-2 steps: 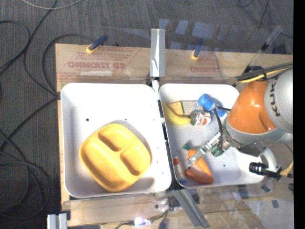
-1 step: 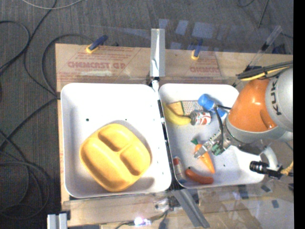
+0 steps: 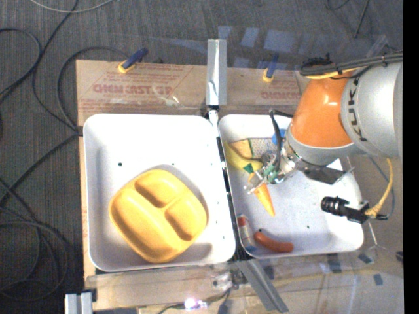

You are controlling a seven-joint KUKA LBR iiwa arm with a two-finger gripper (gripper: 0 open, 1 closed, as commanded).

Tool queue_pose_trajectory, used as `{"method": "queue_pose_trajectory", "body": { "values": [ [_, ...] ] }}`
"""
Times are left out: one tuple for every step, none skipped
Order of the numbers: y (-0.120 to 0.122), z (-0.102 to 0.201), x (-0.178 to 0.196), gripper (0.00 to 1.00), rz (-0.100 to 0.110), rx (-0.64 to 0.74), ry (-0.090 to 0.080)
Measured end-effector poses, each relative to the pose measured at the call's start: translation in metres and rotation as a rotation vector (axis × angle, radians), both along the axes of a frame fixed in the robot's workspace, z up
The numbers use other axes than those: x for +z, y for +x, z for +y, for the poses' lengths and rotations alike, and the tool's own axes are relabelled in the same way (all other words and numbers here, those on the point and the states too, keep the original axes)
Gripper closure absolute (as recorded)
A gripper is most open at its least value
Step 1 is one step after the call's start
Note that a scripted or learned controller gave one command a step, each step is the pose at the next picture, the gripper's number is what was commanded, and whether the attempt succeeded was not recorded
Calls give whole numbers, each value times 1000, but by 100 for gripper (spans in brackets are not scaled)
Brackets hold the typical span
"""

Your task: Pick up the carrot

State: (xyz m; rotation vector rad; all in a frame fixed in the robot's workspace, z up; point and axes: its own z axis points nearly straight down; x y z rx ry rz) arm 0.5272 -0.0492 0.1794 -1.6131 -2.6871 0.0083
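Far left of the claw, 1 yellow divided plate (image 3: 159,212) with 3 compartments lies in the left bin (image 3: 98,149), 1 of 2 white bins on the desk (image 3: 150,84). In the right bin (image 3: 340,234), 1 yellow wedge (image 3: 239,150) sits just up-left of the claw. The claw (image 3: 270,169) hangs over the right bin's upper middle; how far it is open cannot be told, and nothing is seen between its parts. Just below it lies 1 carrot (image 3: 264,198), long axis running up-left to down-right, leafy green end toward the claw, narrow tip pointing away, down-right. Further below, 1 red sausage (image 3: 273,243) lies near the bin's lower edge.
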Motion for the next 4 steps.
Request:
{"method": "queue_pose_trajectory", "body": {
  "values": [
    [0,0,0,0,0,0,0],
    [-44,-55,44,0,0,33,0],
    [-20,-88,72,0,-2,-13,-1],
    [-45,-122,-48,0,1,-9,3]
  ]
}}
